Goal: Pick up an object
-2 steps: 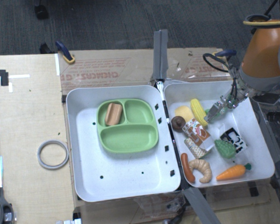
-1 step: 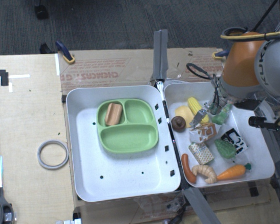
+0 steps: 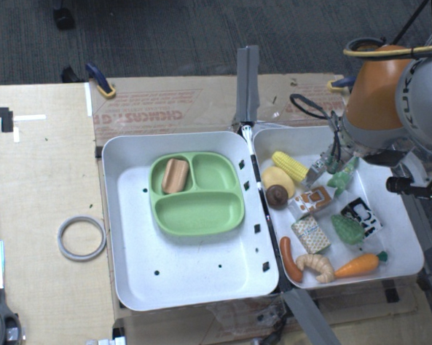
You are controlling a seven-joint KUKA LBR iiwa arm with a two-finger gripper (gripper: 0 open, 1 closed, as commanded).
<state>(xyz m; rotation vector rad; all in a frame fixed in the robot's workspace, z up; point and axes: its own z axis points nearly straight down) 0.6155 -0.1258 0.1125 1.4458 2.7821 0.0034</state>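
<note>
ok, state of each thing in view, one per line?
gripper: low over the right bin, fingers unclear
green plate: flat in the left bin, bread roll in its upper-left compartment
corn: lying in the right bin
carrot: lying by the near wall
tape ring: flat on the bench

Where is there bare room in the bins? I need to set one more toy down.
The left bin has bare floor in front of the green tray and along its left wall. The right bin is crowded: corn, sausage, carrot and other toys.
</note>
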